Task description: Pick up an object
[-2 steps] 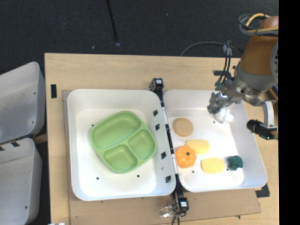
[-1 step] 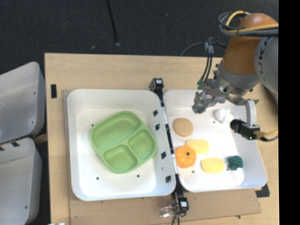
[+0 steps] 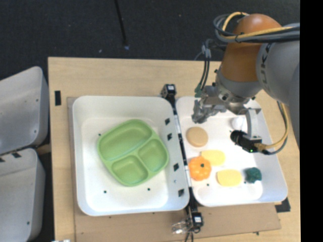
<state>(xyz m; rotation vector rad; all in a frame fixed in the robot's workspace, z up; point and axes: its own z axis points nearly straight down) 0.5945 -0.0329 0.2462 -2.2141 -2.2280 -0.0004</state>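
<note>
In the right bin (image 3: 272,183) lie a round tan cookie (image 3: 197,136), an orange pumpkin-like toy (image 3: 200,169), two yellow pieces (image 3: 214,158) (image 3: 228,177) and a small dark green item (image 3: 252,174). My gripper (image 3: 198,116) hangs over the bin's far left part, just above and behind the cookie. Nothing shows between its fingers. The arm's grey and orange wrist (image 3: 242,64) rises behind it.
The left bin (image 3: 86,190) holds a green three-compartment tray (image 3: 133,152). A black divider strip (image 3: 177,150) runs between the bins. A black fitting with a cable (image 3: 245,140) sits over the right bin's middle. White panels (image 3: 20,135) stand left of the bench.
</note>
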